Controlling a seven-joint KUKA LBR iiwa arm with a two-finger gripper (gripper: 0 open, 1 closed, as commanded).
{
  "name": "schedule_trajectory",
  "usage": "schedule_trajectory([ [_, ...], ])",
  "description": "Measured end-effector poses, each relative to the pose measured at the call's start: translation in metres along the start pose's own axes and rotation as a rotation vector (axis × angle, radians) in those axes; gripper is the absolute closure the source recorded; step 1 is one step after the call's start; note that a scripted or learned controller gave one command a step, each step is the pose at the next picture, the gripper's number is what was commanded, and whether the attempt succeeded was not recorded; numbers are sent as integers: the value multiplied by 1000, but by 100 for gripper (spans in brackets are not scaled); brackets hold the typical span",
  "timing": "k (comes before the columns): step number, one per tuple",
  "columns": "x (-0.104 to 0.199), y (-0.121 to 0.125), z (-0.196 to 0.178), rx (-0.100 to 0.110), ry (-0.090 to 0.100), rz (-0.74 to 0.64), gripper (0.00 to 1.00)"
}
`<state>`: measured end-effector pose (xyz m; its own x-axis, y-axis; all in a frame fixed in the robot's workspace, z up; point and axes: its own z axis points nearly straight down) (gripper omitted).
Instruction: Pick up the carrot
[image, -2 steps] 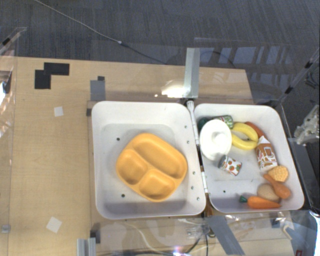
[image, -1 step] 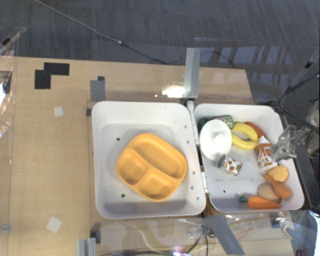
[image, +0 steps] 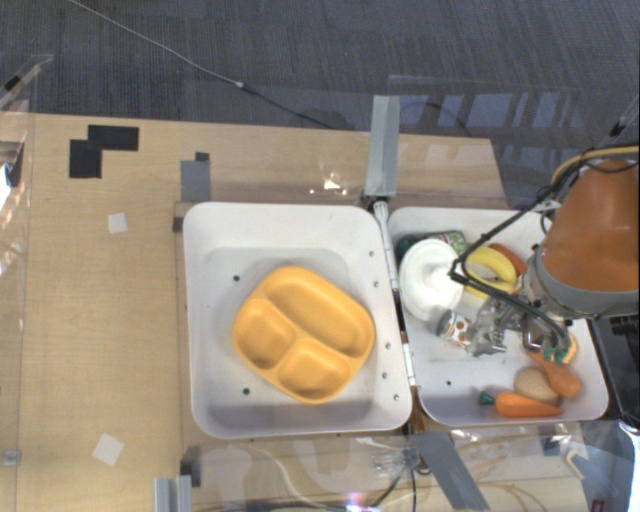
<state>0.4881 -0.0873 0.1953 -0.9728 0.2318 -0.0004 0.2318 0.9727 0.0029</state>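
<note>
The carrot (image: 527, 405) lies flat along the near wall of the right bin (image: 436, 395), its green tip pointing left. The gripper (image: 487, 337) hangs above the bin floor, up and left of the carrot, with nothing between its fingers; whether they are spread or closed cannot be told.

Risk: the carrot sits just beside the wall and touches a pale, potato-like item (image: 535, 383). A descent here could strike the wall or pinch the neighbour instead. Cables (image: 492, 290) trail near the white cup (image: 428, 278) and the banana (image: 492, 264).

Clearance: bare floor lies left of the carrot's tip. The left bin (image: 210, 400) holds a yellow divided plate (image: 303, 332).
</note>
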Motion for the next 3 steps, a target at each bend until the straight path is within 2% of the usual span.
schedule_trajectory([
  [1, -2, -3, -3, 1, -7, 4, 0],
  [2, -8, -19, 77, 1, -16, 107, 0],
  [3, -59, -46, 55, 2, -13, 147, 0],
])
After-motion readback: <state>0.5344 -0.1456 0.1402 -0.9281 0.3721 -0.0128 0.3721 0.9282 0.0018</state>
